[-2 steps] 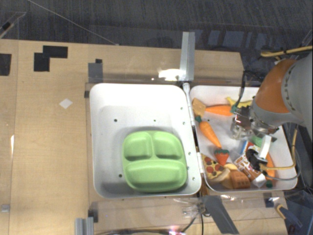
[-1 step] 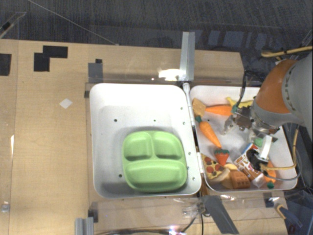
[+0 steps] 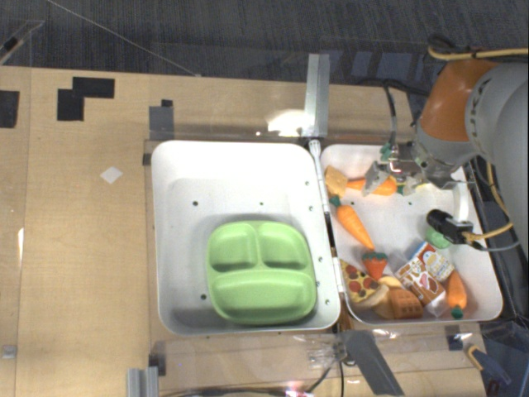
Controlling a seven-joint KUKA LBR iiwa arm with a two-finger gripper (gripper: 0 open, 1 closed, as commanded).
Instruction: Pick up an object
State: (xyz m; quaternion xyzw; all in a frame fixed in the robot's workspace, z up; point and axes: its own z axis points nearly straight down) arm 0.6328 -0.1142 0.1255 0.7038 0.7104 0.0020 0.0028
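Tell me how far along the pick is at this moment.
Done: the gripper is down in the right bin, at its far end. In hand: it sits right at an orange toy piece, but a grasp can't be confirmed. Left: closing on it and lifting. The green tray lies in the left bin.

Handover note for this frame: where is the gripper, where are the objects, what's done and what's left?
Gripper: down at the far end of the right bin, over an orange piece; whether it is open or shut can't be judged.
Objects: carrot, pizza slice, snack box and more toy food lie in the right bin. The green tray sits in the left bin.
Done: nothing visibly lifted.
Left: grasp and raise one object.
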